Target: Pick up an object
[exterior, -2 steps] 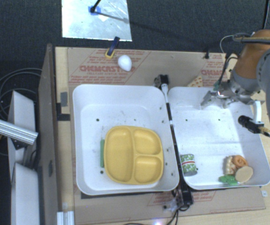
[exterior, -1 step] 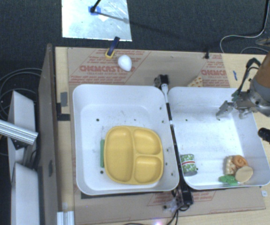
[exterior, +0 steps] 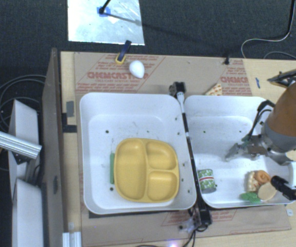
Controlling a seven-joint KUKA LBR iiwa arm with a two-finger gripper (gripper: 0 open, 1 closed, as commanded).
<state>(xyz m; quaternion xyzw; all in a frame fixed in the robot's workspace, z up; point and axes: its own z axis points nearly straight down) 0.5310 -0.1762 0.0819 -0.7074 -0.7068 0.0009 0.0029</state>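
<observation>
Closest to you is a toy food pile [exterior: 258,181], beige and orange with a green piece [exterior: 249,195] at its near edge. It lies in the right bin [exterior: 220,112], just nearer than the claw [exterior: 240,152] and a little to the view's right of it. A small green-and-white cup [exterior: 206,180] stands in the same bin's near corner, nearer than the claw and to the view's left, apart from the food.

Well to the left of the claw, across the divide, you see a yellow divided plate [exterior: 146,170] in the left bin [exterior: 132,109], with a green strip [exterior: 111,169] touching the plate's far-left side.

Your claw hangs low over the bare middle of the right bin. Its fingers look spread apart with nothing between them, though the view is soft there. It touches neither the food nor the cup.

Beyond the bins, far to the claw's left, a white egg [exterior: 136,68] rests on the cardboard [exterior: 106,73]. A yellow and blue thing [exterior: 123,52] lies just past it.
</observation>
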